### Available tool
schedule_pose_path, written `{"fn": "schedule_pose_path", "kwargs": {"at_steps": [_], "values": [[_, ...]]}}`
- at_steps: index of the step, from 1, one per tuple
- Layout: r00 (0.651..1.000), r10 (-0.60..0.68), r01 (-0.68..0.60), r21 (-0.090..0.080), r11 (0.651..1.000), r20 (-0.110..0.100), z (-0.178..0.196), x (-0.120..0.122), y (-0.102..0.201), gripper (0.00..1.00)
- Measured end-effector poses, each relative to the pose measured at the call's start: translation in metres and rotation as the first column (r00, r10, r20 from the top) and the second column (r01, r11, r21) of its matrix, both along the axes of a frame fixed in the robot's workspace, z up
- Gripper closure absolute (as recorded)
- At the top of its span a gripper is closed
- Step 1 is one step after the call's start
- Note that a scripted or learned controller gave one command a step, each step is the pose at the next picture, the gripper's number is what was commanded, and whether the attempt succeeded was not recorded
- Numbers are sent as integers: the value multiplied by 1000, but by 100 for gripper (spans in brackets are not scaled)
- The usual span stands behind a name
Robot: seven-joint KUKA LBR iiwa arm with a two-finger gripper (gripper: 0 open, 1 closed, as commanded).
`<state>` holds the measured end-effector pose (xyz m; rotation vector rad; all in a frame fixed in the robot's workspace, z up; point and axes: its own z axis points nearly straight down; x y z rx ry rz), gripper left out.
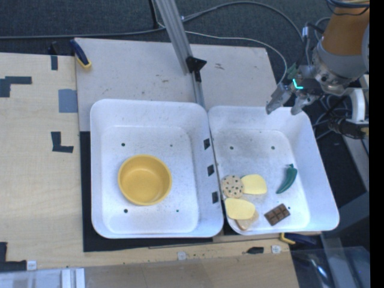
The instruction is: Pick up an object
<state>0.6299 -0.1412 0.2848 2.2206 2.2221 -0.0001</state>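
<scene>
Yellow bowl [144, 179] sits in the left bin [108, 116]; right bin [315, 155] has a cookie [233, 186], green pepper [287, 179], chocolate [277, 214]. Gripper [287, 104] spread apart, holding nothing.

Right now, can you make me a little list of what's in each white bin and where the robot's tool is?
left bin: one yellow bowl, upright
right bin: a round cookie, two yellow pieces, a green pepper, a brown chocolate piece
where they lie: all in the near half of the right bin
tool: open, above the right bin's far rim, holding nothing
</scene>
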Motion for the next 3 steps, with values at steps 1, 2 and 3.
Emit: {"fn": "schedule_pose_path", "kwargs": {"at_steps": [1,2,3], "values": [[1000,0,0,0,1000,0,0,0,0,0],[1000,-1,1,0,1000,-5,-55,-1,-10,0],[1000,0,0,1,1000,-6,-114,5,-5,0]]}}
